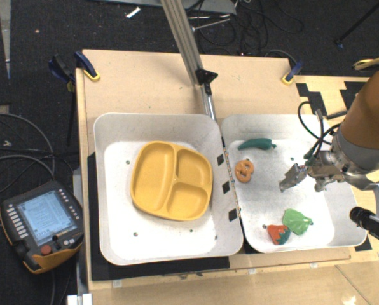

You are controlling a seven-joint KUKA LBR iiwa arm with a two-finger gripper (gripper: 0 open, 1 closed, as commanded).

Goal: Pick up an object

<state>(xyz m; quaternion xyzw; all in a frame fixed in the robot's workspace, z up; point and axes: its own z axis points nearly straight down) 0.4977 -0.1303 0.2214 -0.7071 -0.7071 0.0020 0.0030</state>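
In the right bin (342,234) lie a dark green pepper (257,144) at the back, a small brown pretzel (244,169) near the left wall, and a light green leafy piece (296,221) beside a small red and orange item (278,234) at the front. My gripper (294,176) hangs over the middle of this bin, between the pretzel and the green piece, pointing left. Its fingers look spread with nothing between them.
A yellow divided plate (172,180) sits in the left bin (113,170). A metal pole (184,37) slants down from the top to the bins' divider. Clamps (88,68) hold the bench corners. A teach pendant (43,224) lies on the floor at left.
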